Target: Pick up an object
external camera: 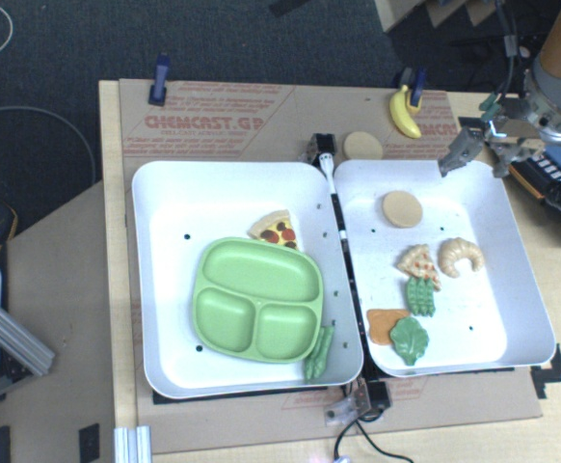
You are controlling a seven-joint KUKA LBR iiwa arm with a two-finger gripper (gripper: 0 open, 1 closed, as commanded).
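Observation:
My gripper (479, 154) hangs over the far right corner of the right bin (521, 287), open, with nothing between its fingers. Below it in that bin lie a round tan biscuit (402, 208), a croissant (460, 255), a small tan pastry piece (418, 261), a ridged green piece (420, 296), an orange wedge (386, 324) and a green leafy piece (411, 340). The left bin (165, 258) holds a green divided plate (258, 299), a pizza slice (275, 230) and a green pod (318, 354).
A toy banana (405, 112) and a tan disc (362, 146) lie on the cardboard behind the bins. A blue clamp (159, 80) grips the board's far left edge. The rims of the two bins meet in the middle.

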